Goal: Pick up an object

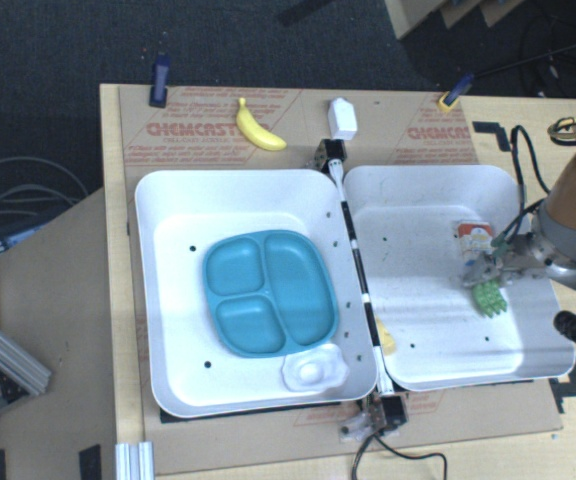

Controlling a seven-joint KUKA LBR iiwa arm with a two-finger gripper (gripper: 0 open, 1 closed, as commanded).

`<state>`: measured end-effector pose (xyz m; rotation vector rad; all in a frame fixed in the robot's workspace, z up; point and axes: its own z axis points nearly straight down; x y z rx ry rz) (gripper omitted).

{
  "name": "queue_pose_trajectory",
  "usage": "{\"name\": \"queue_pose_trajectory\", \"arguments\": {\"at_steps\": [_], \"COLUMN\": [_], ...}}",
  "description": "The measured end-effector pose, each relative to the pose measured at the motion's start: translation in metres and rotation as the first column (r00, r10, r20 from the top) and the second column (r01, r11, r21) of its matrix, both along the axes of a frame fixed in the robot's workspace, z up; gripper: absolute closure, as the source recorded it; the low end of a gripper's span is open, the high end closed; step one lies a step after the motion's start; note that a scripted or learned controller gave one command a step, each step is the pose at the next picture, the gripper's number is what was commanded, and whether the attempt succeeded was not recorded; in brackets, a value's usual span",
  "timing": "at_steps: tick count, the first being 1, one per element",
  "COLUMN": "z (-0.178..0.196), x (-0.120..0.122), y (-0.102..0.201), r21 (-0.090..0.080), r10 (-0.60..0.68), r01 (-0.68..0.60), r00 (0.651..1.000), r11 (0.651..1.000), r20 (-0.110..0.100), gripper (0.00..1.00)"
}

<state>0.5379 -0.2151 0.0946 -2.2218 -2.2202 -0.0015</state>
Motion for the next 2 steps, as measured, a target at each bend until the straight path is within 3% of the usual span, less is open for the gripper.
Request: {"name": "queue_pose_trajectory", "arguments": {"at_steps": [1, 2], "z": [0.128, 0.136], "x": [0.042, 0.002], "y": [0.078, 0.135], "r21": [-0.001, 0.001], "r10": [0.003, 0.002], "r01": [-0.003, -0.002], "r00": [1.0, 1.0], "r11": [1.0, 1.0], "r20": [0.004, -0.002], "gripper": [1.0, 1.0]}}
